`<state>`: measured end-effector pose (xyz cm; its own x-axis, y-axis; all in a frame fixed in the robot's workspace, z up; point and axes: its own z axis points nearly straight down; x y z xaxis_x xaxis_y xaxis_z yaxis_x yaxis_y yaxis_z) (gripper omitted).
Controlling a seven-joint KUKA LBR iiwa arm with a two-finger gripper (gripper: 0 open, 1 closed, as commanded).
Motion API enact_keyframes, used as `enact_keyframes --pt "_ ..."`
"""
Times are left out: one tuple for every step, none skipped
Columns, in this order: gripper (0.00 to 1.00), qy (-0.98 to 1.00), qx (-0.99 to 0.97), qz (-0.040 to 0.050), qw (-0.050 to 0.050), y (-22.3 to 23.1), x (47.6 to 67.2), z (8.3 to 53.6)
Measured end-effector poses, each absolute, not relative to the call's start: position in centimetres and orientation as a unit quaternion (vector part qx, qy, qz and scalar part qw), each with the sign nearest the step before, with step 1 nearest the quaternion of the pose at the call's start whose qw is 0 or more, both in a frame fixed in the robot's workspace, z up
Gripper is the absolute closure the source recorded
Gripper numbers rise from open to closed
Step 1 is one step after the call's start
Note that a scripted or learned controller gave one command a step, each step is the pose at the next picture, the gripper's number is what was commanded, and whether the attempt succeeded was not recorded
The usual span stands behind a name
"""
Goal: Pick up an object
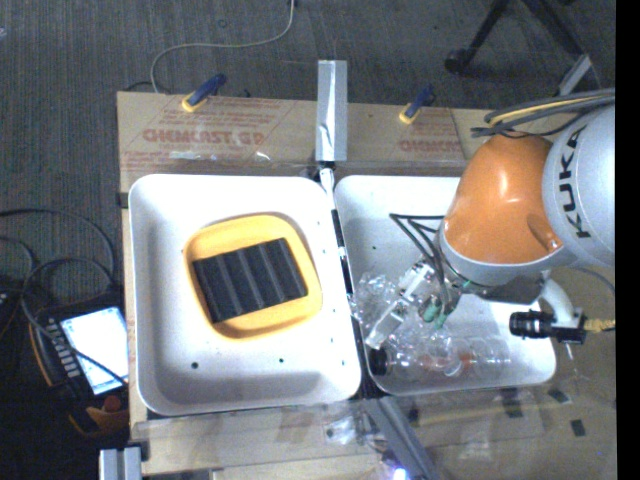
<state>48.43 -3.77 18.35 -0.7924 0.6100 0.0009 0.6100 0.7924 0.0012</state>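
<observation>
The arm (520, 208) reaches low into the right bin (370, 203). Its pincer (400, 313) sits among clear plastic items (440, 353) by the table's front edge; whether clenched, I cannot tell. Nothing looks lifted; the pick remains.

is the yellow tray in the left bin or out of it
In. The yellow tray lies flat on the left bin's floor, inside its white rim.
</observation>
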Motion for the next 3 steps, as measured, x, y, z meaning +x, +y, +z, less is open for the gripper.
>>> enact_keyframes --pt "0.0 -0.887 -0.463 -0.0039 -0.009 -9.4 54.2 9.2" --pt "1.0 -0.887 -0.462 -0.005 -0.009 -9.3 54.3 10.1" --pt "1.0 -0.9 -0.436 0.0008 -0.001 -3.4 58.9 18.4"
